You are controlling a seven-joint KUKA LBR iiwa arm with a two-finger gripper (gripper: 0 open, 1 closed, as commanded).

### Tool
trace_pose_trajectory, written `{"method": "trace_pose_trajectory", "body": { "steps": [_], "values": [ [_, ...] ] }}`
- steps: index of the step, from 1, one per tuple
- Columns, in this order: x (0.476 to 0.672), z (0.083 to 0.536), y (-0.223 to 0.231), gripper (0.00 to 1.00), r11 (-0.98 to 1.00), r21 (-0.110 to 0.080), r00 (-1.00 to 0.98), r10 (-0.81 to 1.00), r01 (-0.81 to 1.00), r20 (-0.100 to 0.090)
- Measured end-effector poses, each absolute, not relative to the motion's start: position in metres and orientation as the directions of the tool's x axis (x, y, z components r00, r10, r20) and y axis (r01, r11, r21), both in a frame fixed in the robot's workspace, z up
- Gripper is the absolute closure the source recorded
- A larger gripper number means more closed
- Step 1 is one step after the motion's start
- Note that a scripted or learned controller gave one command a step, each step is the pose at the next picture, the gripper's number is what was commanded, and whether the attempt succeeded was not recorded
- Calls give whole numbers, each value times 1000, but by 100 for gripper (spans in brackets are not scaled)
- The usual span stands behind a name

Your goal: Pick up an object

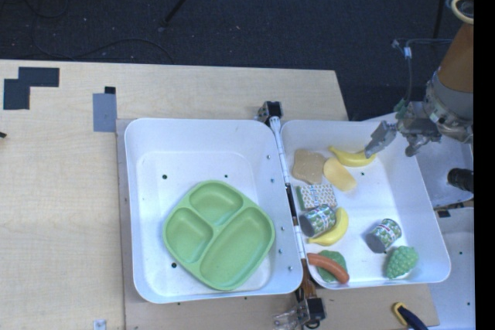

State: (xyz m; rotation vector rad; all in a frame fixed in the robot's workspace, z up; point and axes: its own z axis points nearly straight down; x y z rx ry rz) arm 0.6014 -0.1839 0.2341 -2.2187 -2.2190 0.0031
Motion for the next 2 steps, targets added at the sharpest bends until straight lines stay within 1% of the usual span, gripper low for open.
{"method": "trace_pose_trajectory", "body": {
  "steps": [1,2],
  "values": [
    [643,95,-213,0,2,-4,-2,1000,1000,1],
    [646,90,-180,0,1,3,-1,1000,1000,-2]
  ]
}}
